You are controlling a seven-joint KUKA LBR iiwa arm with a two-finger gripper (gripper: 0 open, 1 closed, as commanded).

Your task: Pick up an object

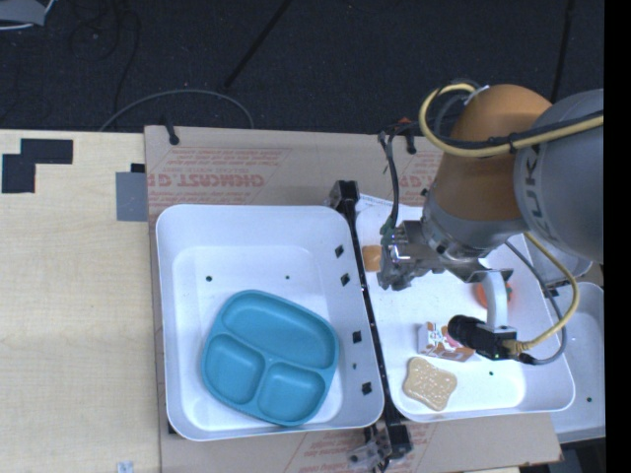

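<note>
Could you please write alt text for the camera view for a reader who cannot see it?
The grey arm's gripper hangs over the right bin, near a biscuit and a small packet. The left bin holds a blue divided plate.

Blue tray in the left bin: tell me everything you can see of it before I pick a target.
The blue tray is a rounded, plastic-looking plate in matte teal with three compartments: one long section along its upper edge and two smaller ones below. It lies flat and right way up, turned at a slant, on the floor of the left bin, toward the front right corner. Its compartments look bare. Nothing touches it but the bin.
</note>
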